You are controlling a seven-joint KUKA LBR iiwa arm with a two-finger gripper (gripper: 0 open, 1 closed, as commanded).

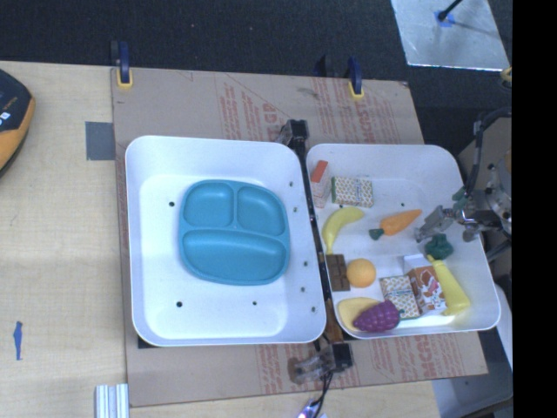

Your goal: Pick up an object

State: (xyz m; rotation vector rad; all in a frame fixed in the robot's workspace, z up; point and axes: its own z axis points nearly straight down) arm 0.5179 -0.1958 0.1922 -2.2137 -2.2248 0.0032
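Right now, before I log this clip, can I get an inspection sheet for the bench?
Surface: cardboard sheet clamped on a wooden bench, bearing two white bins side by side.
Job's things: right bin holds a banana, carrot, orange, grapes, yellow bottle and small printed packets.
Clutter: left bin holds a blue divided plate.
Grippers: gripper low over the right bin's right side, near a dark green item; nothing visibly held.
Cables: nothing seen.
Surroundings: yellow and black object at the left edge; dark floor beyond.
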